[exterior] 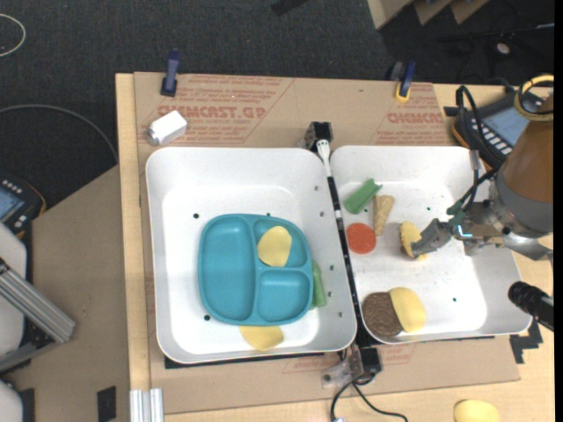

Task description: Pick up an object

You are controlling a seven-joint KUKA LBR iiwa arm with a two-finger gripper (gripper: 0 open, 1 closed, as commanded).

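Yellow piece sits partly under teal plate.

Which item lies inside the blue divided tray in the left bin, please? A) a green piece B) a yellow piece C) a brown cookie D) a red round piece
B: a yellow piece rests in the upper right compartment of the blue divided tray; the red, green and brown items sit in the right bin.
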